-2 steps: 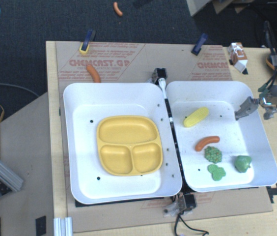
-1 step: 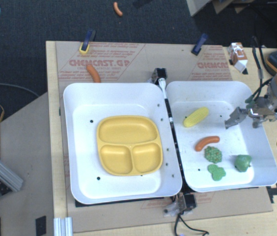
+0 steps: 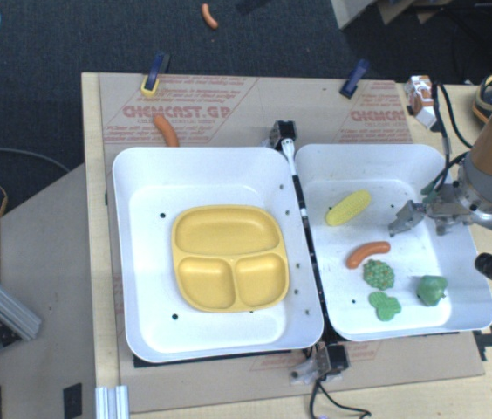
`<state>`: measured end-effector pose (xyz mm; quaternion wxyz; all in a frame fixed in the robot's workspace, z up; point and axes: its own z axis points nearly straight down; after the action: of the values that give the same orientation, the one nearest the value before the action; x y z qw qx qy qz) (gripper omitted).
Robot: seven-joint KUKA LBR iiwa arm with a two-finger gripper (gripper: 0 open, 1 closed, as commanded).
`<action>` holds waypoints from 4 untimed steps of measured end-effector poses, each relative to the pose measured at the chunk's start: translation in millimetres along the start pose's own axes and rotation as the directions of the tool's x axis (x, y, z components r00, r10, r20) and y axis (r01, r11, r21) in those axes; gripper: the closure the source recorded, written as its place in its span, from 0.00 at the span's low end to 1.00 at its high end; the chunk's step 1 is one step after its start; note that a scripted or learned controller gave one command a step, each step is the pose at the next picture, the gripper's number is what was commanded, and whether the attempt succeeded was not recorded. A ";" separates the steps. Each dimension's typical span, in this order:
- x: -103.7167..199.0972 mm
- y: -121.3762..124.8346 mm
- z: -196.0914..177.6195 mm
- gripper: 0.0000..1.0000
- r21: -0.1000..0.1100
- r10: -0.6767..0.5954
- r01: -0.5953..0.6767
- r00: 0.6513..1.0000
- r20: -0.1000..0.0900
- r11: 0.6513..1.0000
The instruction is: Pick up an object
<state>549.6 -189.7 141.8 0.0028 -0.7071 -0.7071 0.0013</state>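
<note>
1. The fingers (image 3: 400, 223) reach leftward from the arm's wrist over the right bin; one grey tip shows near the bin's middle, and how wide they stand cannot be told. Nothing shows between them.
2. The arm (image 3: 490, 173) comes in from the right, its orange band above the grey wrist, over the right rim of the right bin.
3. Just left of the fingertip and apart from it lies a yellow corn cob (image 3: 348, 208), tilted, in the upper middle of the right bin (image 3: 377, 160).
4. Below the corn lies an orange sausage (image 3: 368, 253), near the fingers but not touching them.
5. Just under the sausage sits a broccoli floret (image 3: 379, 274); below that is a small green vegetable (image 3: 386, 305), and to the right another green piece (image 3: 431, 289) near the bin's right side.
6. The left bin (image 3: 133, 234) holds a yellow divided plate (image 3: 228, 257) with three compartments, one wide above and two smaller below.
7. Both bins rest side by side on the table (image 3: 228, 103), a board with red print.
8. On the board above the left bin lies a second orange sausage (image 3: 166, 130); a third (image 3: 209, 15) lies on the dark floor beyond.
</note>
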 end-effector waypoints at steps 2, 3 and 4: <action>-0.1 1.2 39.1 1.00 -0.009 0.001 -0.001 1.000 0.003 1.000; -1.1 6.6 -24.1 1.00 -0.013 -0.001 0.001 1.000 0.005 1.000; -1.4 7.6 -77.6 1.00 -0.012 -0.001 0.001 1.000 0.005 1.000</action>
<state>557.6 -191.2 219.3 -0.0035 -0.7067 -0.7075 -0.0012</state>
